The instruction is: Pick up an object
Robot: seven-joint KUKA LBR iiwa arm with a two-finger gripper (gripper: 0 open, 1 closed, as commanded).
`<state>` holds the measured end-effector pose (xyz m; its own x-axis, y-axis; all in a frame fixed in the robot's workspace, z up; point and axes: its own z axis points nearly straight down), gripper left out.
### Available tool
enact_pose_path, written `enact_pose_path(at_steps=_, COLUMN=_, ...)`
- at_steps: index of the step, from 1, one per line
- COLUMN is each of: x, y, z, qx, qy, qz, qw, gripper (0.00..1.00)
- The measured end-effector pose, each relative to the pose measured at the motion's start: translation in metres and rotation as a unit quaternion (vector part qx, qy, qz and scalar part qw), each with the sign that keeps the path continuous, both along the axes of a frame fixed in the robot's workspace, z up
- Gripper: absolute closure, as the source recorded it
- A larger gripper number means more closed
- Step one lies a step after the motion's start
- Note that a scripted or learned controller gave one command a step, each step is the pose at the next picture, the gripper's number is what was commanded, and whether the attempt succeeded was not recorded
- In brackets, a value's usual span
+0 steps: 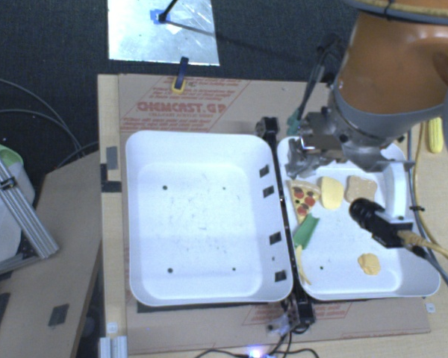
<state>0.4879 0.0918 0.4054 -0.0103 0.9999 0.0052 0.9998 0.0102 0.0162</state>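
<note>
Arm (388,66) looming over right bin (411,274), hand (308,151) state unclear, pizza slice (305,198), green piece (305,231) nearby

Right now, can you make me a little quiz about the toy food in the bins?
1. True or false: the pizza slice lies in the right bin.
2. Which thing lies nearest the right bin's front edge? A) the green piece B) the small yellow lump C) the toast
3. Fill in: the pale yellow piece lies between the pizza slice and the ____.

Key: 1 true; 2 B; 3 toast.
</note>
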Motion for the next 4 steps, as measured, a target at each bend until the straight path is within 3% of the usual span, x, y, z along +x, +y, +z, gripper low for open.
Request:
enact_pose_path(at_steps=2, x=0.001, y=-0.002, z=0.015, qx=-0.0023, qy=0.003, qz=0.003, qw=1.0000, gripper=1.00)
enact_pose_path(at_steps=3, x=0.055, y=0.040, z=-0.217, qx=-0.0036, qy=0.013, qz=-0.003, qw=0.9999, gripper=1.00)
enact_pose_path(at_steps=4, x=0.143, y=0.090, z=-0.254, qx=-0.0017, qy=0.006, qz=-0.002, qw=1.0000, gripper=1.00)
